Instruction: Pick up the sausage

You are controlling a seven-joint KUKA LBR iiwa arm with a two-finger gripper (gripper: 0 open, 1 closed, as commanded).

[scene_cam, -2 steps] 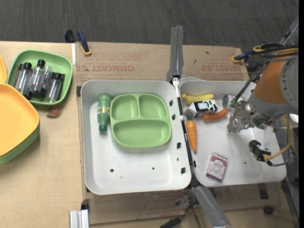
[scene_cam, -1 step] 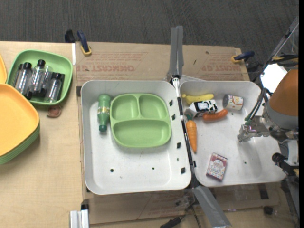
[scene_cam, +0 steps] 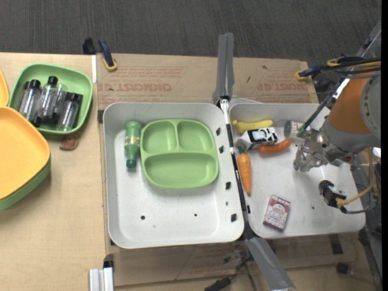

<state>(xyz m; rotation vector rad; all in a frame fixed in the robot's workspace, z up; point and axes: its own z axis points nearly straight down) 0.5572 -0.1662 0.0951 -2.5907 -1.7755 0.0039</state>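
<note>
We see the sausage (scene_cam: 274, 146) lying in the right bin (scene_cam: 303, 223), its left end tucked against a black-and-white toy car (scene_cam: 262, 136), a banana (scene_cam: 253, 125) just behind. The hand (scene_cam: 309, 160) hangs just right of it, nothing visibly between its fingers; how they stand we cannot tell. A carrot (scene_cam: 244, 171) lies along the bin's left wall, a small card box (scene_cam: 277, 213) nearer us.

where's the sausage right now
The sausage lies in the right bin near its far edge, just below the toy car, left of the claw.
</note>
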